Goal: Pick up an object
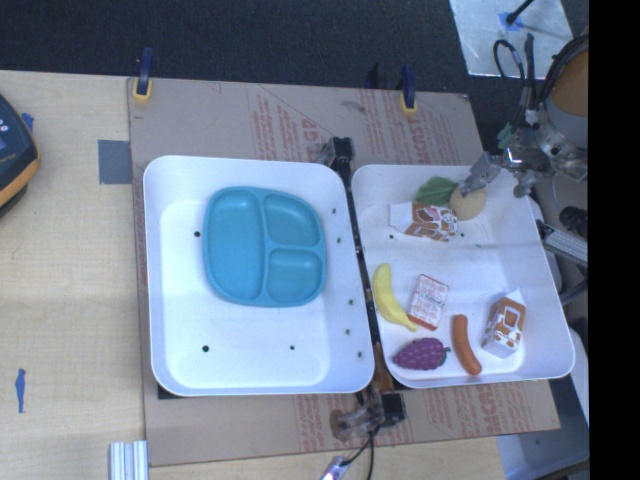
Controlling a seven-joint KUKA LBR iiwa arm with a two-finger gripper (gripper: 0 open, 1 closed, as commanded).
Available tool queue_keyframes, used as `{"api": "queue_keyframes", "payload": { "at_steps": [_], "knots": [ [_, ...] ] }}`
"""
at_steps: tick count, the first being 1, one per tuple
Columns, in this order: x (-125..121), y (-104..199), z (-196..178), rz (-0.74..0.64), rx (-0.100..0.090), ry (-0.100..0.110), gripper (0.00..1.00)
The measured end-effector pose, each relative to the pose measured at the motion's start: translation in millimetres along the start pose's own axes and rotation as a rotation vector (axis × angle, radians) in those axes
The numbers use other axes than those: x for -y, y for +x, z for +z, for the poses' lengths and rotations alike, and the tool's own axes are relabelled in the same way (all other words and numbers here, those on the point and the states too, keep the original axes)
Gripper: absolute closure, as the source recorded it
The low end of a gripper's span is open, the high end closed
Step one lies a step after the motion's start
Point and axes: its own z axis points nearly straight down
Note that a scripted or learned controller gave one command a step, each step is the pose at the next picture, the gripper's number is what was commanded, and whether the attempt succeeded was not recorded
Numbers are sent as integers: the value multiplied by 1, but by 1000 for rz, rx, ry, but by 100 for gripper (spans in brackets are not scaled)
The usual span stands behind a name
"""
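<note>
Right now I am at the reaching step, and nothing is picked up yet. My gripper (480,175) hangs over the far corner of the right bin (545,268), just beside a pale round lump (467,203) that looks a bit like a potato. I cannot tell if my gripper is squeezed or loose.

I think the lump is the thing to go for. It lies in the far part of the right bin, touching a green leaf (435,188) and an orange and white packet (432,221). It looks smooth and round, so it may roll away. Next I should come straight down over it and squeeze its middle without pushing the packet.

Nearer in the right bin lie a bent yellow banana (392,298), bumpy purple grapes (420,353) and a long orange sausage (465,345). They look like shiny plastic toys. Left of the right bin, a blue plate (265,246) sits flat and smooth.
</note>
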Motion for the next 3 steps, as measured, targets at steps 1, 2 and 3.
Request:
{"api": "queue_keyframes", "payload": {
  "at_steps": [1,2,3],
  "knots": [
    [-1,-5,-9,3,1,-3,0],
    [0,-6,-62,2,0,-4,0],
    [-1,77,11,0,0,0,0]
  ]
}}
